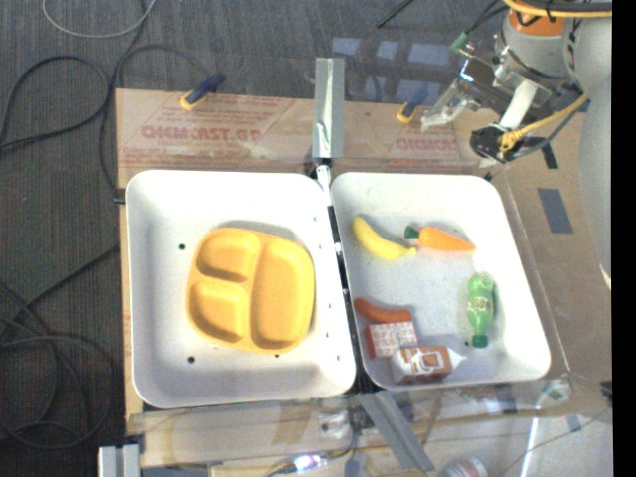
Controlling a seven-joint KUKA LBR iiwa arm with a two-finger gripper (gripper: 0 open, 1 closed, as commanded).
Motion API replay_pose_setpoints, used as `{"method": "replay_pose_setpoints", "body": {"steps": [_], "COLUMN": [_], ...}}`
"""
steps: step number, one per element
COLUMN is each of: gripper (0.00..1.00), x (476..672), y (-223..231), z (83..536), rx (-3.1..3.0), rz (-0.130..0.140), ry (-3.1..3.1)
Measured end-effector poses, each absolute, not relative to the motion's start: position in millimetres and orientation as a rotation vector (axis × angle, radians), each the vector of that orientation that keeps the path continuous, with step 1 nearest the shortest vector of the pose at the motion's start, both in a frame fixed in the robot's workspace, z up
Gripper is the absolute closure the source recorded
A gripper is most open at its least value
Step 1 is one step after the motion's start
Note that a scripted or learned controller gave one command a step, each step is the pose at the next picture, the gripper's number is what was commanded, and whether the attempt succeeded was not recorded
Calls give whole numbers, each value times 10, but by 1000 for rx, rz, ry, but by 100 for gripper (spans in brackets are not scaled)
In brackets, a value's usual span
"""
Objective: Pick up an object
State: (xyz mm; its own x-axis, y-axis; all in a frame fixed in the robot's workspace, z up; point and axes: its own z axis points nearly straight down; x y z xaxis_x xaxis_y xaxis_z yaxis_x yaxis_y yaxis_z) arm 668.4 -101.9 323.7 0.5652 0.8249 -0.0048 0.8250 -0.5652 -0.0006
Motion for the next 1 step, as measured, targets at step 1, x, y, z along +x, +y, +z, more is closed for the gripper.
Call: {"method": "replay_pose_setpoints", "body": {"steps": [1], "gripper": [0], "x": [6674], "y": [-767], "z": [1825], "rx": [2818], "rz": [-9], "ry": [1389]}}
